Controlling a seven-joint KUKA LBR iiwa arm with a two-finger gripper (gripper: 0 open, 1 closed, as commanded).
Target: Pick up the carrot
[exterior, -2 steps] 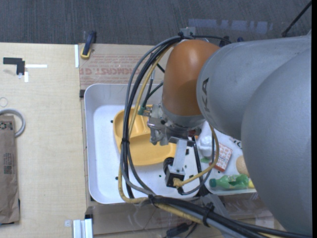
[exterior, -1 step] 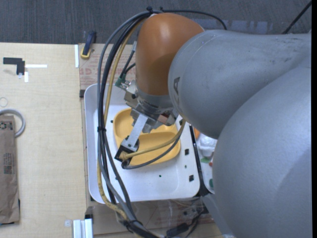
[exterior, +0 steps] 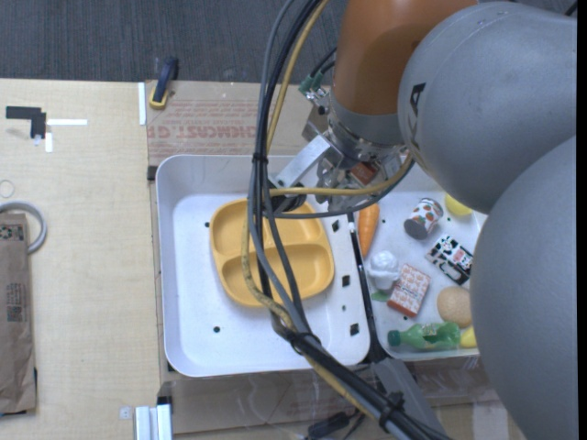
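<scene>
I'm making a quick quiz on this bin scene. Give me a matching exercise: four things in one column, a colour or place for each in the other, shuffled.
Things:
1. carrot
2. divided plate
3. cow-patterned toy
4. green item

Descriptions:
A. yellow, in the left bin
B. black and white
C. orange, just below the wrist
D. near front edge of the right bin

Pairs: 1-C, 2-A, 3-B, 4-D

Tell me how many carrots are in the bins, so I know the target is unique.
1. The carrot lies at the right bin's left edge, just below the wrist; the arm may hide others.
</scene>
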